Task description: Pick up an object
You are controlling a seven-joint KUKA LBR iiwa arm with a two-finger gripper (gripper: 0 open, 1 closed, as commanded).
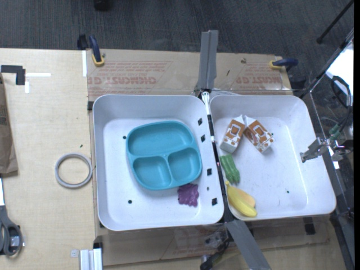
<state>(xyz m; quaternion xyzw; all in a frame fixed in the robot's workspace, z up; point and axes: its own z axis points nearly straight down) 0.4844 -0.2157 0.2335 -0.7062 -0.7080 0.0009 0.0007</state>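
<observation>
The right bin (292, 190) holds two small brown-and-white cartons (233, 135) (260, 135) lying side by side near its back left. A green toy vegetable (229, 169) lies along the bin's left wall, and a yellow banana (242, 201) rests in the front left corner. In the left bin (109, 151) a blue three-compartment plate (164, 154) lies flat. A purple bunch of grapes (189, 194) sits just in front of the plate's right corner.
A grey tape ring (73, 170) and scissors (8, 236) lie on the bench left of the bins. A metal bar (208, 61) rises behind the seam between the bins. A metal bracket (315, 151) juts over the right bin's right wall.
</observation>
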